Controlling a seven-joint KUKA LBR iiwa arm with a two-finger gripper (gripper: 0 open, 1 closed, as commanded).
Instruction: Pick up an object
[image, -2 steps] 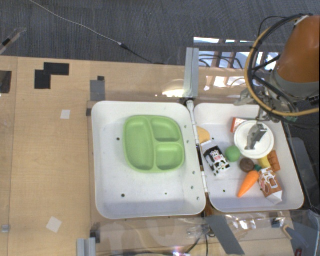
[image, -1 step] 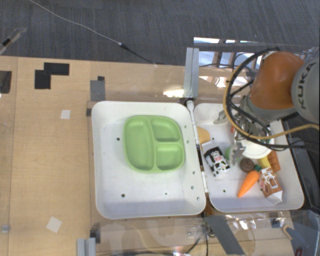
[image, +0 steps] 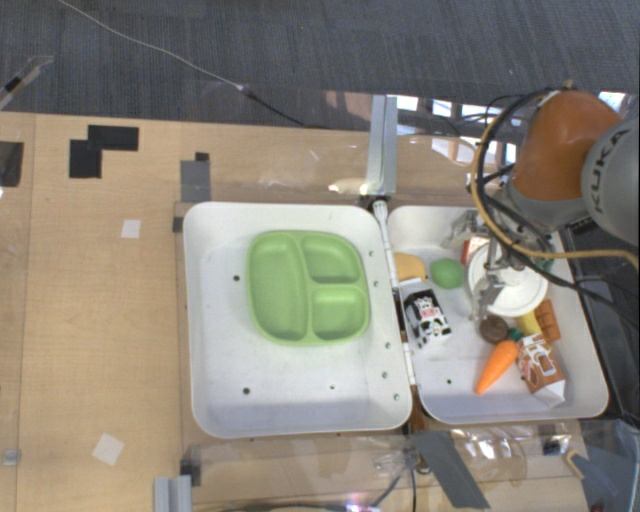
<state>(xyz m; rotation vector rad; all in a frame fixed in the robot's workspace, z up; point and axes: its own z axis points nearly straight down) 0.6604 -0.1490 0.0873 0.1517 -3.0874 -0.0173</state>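
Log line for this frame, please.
arm: over right bin | hand: low among items | nearest: brown ball, carrot | green plate: left bin

We find open floor in the left bin (image: 215, 400) around the green tray (image: 305, 285). The right bin (image: 590, 400) is crowded: carrot (image: 497, 366), carton (image: 541, 365), and cow-patterned box (image: 427, 318) block its front half.

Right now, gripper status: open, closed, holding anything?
Gripper: low in the right bin among the toys, just above the orange carrot; open or closed cannot be told, and no object is seen held.
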